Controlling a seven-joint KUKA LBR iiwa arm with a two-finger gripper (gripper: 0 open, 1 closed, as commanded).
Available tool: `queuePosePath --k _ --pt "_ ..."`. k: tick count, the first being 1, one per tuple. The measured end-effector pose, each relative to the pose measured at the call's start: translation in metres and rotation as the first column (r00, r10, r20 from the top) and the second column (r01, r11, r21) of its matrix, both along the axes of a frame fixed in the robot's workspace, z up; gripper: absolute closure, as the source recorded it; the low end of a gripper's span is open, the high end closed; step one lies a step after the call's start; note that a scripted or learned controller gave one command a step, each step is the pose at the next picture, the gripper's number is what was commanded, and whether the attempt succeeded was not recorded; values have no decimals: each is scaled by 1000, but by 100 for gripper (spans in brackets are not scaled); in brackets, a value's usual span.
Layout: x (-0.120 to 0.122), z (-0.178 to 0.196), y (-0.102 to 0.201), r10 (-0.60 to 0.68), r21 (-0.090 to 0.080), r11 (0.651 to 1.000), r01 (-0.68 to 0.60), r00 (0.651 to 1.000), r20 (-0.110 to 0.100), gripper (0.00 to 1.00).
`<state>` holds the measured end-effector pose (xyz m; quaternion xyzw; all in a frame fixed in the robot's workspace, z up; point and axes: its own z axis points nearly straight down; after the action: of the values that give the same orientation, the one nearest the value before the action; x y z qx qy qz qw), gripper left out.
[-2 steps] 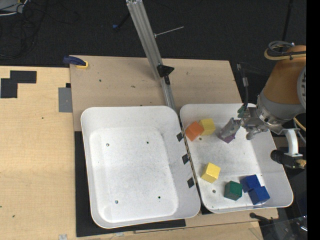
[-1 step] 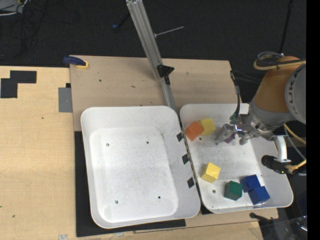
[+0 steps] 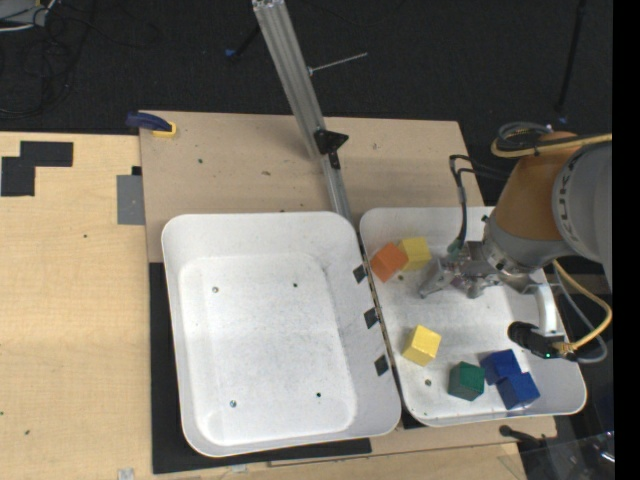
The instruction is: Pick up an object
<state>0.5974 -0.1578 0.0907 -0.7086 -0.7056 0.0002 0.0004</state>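
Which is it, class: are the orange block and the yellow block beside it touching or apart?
Touching. The camera view shows the orange block pressed against the yellow block with no white bin floor between them.

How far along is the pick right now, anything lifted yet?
Done: the arm has reached into the right bin, and the gripper sits low, beside the small yellow block and orange block. In hand: nothing visibly between its fingers. Left: grasp and lift; the yellow cube, green block and blue blocks all rest on the bin floor.
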Motion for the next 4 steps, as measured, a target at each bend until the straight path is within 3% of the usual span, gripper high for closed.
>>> queuePosePath --k 1,2,4 --pt "-1 10 -1 -6 1 1000 6 1000 -2 100" --pt "6 56 -7 -2 -1 1000 2 1000 3 100" --pt "8 183 -9 7 -2 1000 -6 1000 6 100"
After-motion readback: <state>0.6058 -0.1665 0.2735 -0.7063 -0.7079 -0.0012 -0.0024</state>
